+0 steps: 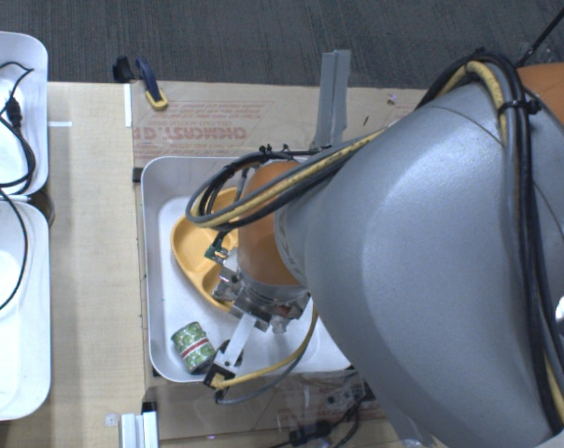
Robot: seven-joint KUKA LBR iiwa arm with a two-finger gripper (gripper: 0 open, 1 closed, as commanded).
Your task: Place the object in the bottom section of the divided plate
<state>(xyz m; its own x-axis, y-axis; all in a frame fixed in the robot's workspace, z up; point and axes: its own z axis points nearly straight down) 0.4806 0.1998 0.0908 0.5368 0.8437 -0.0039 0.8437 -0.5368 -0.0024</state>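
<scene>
Far left: a white bin (30,250) sits at the picture's edge, partly cut off by it.
Cable: a thin black cable (19,147) loops across that bin's floor.
Bench: pale wood (91,250) shows between the two bins.
Clamp: a small blue and yellow clamp (149,84) lies near the bench's far edge, above the second bin's left corner.
Cardboard: a brown sheet (207,124) with red print lies flat behind the second bin.
Second bin: the white bin (156,278) stands at mid picture; its right part is covered by the arm.
Can: a small can (193,345) with a green, white and red label lies on its side in the near left corner of the second bin, on the bin floor, close to the plate's edge but outside the plate.
Plate: the yellow plate (184,250) rests in the second bin; its left rim shows, and the rest, with its sections, is hidden under the arm.
Gripper: the gripper (259,308) hangs over the plate, right of the can and apart from it; whether it is spread or pressed together cannot be told.
Post: a grey upright post (333,91) stands behind the second bin.
Arm: the grey arm (431,269) with black and yellow cables along it covers the right half.
</scene>
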